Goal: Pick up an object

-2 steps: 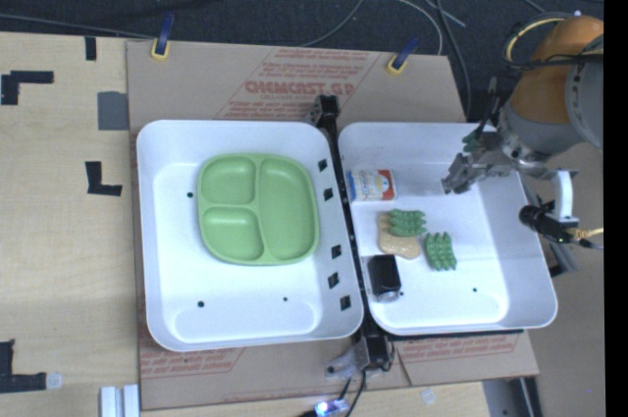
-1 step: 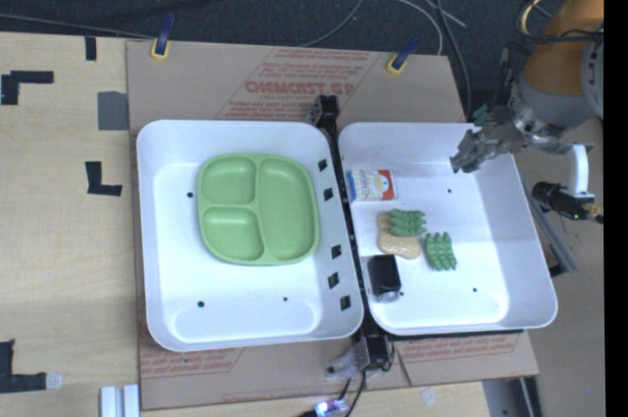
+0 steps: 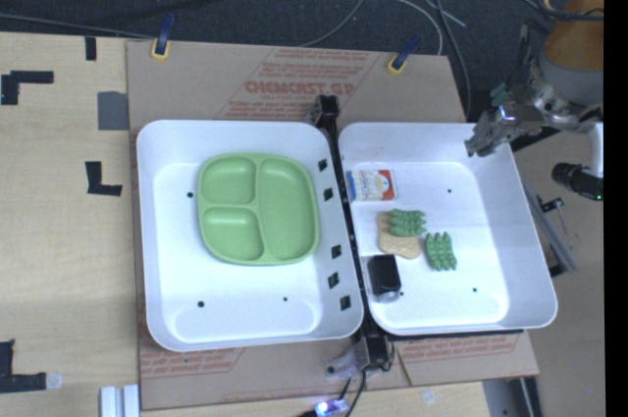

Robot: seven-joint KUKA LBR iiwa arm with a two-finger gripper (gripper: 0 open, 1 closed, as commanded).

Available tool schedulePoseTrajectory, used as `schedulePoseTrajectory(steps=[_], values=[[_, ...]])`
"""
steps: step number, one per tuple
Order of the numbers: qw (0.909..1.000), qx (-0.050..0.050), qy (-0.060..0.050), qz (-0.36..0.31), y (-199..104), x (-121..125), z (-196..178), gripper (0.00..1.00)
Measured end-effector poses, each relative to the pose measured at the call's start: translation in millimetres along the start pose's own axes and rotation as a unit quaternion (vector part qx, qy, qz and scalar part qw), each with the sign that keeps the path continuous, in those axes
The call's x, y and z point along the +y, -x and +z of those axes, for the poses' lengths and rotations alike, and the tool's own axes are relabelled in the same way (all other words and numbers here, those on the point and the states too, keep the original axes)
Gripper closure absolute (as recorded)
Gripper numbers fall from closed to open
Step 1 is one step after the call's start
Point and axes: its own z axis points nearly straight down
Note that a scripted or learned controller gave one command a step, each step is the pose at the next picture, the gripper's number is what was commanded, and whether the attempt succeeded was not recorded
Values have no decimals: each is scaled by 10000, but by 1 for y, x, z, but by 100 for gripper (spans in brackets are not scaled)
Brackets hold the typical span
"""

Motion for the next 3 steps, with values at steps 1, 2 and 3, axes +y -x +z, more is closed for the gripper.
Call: schedulePoseTrajectory(steps=[1,2,3], values=[[10000,3,-8,0,0,1,-35,100],[10000,15,-23,-25,-61,-7,-37,100],[10000,14,-33,-23,-116,-11,-21,100]])
